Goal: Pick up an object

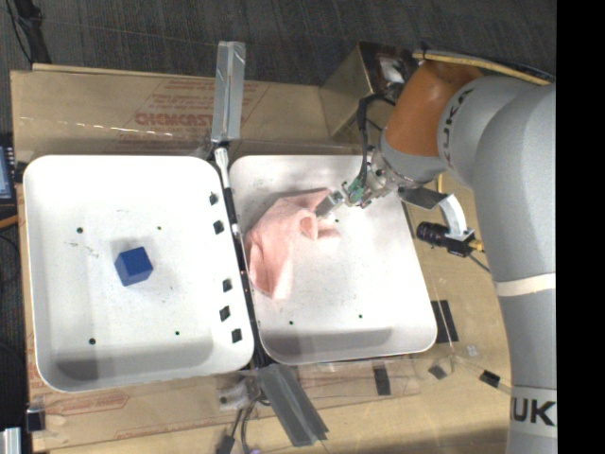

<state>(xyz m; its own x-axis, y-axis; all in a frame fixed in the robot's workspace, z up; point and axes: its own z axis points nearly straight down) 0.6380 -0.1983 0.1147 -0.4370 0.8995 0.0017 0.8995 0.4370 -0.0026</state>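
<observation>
The gripper (333, 203) sits at the pink cloth's (282, 237) edge; its grip I cannot make out.

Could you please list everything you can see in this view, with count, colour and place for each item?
bins: two, white, shallow, side by side on the bench.
cube: one, blue, in the left bin, left of its middle.
cloth: one, pink, crumpled, in the right bin, against its left wall.
cardboard: one sheet, brown with red print, under and behind the bins.
arm: one, grey with an orange band, reaching in from the right over the right bin.
claw: one, at the cloth's upper right edge; too small to tell how its fingers stand.
</observation>
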